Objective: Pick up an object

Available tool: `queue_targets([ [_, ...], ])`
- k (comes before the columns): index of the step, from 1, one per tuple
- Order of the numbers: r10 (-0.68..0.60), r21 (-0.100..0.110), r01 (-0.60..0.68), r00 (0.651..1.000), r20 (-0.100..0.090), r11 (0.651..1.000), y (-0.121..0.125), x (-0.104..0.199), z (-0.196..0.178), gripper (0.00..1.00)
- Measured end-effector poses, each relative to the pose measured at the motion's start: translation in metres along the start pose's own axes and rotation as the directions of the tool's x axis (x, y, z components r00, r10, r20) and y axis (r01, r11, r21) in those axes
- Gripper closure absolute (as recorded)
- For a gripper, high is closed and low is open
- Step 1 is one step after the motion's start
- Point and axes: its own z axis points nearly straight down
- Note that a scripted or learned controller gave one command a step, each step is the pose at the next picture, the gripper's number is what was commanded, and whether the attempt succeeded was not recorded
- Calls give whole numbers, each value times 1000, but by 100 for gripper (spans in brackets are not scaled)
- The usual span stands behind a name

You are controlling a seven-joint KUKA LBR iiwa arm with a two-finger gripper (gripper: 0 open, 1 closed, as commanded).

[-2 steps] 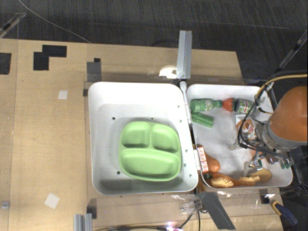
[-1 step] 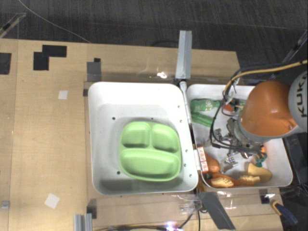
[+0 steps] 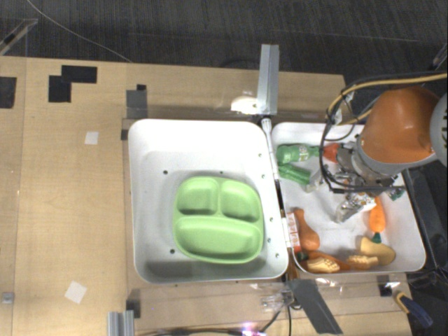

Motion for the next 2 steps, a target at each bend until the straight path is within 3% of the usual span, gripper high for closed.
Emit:
queue_targets([
  [1, 60, 1, -60, 998, -2, 998, 14, 67, -2, 0],
  [2, -74, 7, 74, 997, 3, 997, 54, 56, -3, 0],
])
